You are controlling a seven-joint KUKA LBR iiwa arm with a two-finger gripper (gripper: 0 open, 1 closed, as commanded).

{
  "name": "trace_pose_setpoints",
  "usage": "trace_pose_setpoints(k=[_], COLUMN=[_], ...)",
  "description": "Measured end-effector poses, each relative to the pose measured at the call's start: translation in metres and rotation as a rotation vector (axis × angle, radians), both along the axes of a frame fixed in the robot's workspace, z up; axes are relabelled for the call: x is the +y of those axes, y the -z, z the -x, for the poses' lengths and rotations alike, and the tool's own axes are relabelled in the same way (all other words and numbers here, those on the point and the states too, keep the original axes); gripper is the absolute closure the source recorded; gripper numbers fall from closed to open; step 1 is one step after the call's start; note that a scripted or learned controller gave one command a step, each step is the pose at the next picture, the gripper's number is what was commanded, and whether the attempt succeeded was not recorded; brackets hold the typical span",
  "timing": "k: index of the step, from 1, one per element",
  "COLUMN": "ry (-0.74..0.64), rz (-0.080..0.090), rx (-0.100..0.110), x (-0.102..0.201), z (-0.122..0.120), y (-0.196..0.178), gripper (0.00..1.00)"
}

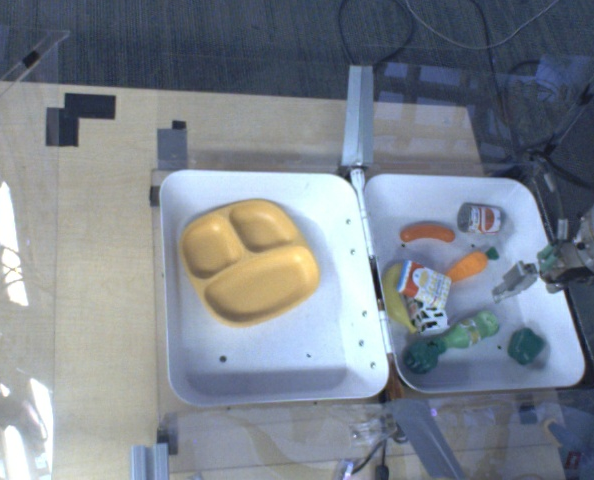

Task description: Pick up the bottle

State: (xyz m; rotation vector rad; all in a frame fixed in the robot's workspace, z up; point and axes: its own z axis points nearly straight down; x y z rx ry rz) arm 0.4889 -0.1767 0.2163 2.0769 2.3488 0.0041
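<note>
Camera view: one fixed look down at a slant.
Floor: dark grey carpet along the top, with black cables (pixel 447 8) looping across it.
Bench (pixel 87 268): pale wood, with glare at its left side and two black marks near the top left corner.
Bins: two shallow white ones side by side, a metal post (pixel 358 118) rising at their seam.
Left bin (pixel 267 368): one yellow three-compartment plate (pixel 249 260).
Right bin (pixel 537 363): seven things counted.
Bottle (pixel 455 340): one, green, lying on its side near the bin's front edge, dark cap toward the left, touching the carton.
Banana (pixel 394 300): one, yellow, along the left wall.
Carton (pixel 424 293): one, white with orange and black print; no writing readable.
Sausage (pixel 428 233): one, orange-red.
Carrot (pixel 470 265): one, orange.
Can (pixel 480 218): one, on its side, red label, text too small to read.
Green block (pixel 525 346): one, at the front right.
Gripper (pixel 522 280): at the right wall, above the bin, apart from the bottle; fingers spread, nothing between them.
</note>
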Motion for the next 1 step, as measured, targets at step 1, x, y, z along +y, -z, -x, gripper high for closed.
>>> trace_pose_setpoints(k=[1], ry=[0.018], rz=[-0.001], rx=[-0.001], x=[0.0272], z=[0.0], y=[0.1126], gripper=[0.0])
